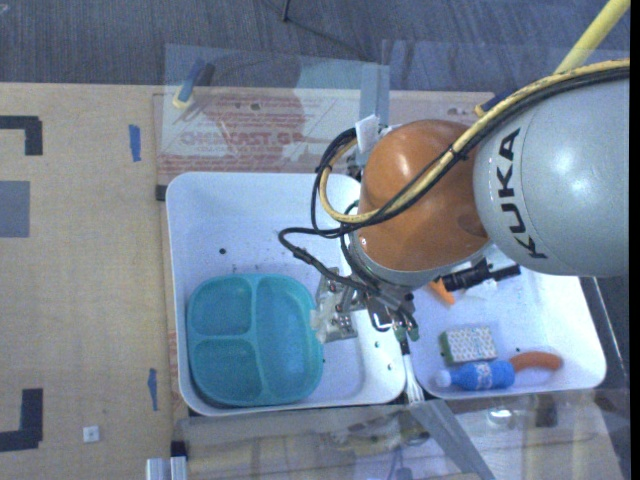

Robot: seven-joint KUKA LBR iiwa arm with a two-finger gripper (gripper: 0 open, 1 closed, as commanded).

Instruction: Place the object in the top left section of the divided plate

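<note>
A teal divided plate (255, 340) is seen in the lower left of the left bin (190, 218), with its two smaller sections on the left side and one long section on the right. The gripper (345, 313) hangs below the orange band of the arm (560, 178), just beside the plate's right rim. A small pale shape (328, 320) is seen at the gripper, against that rim, and is taken, with some doubt, to be the object; wires and shadow blur it. Whether the gripper is open, closed or clamped on that shape cannot be told.

The object is judged to be small and light, possibly thin and a little slick, so it may be shifted or dropped easily. It would best be taken across its narrow width, near its middle, with a modest squeeze. The top left section lies across the plate from the gripper.

A speckled block (468, 343), a blue bottle (482, 375) and an orange carrot-like piece (540, 361) lie in the right bin (590, 318).
</note>
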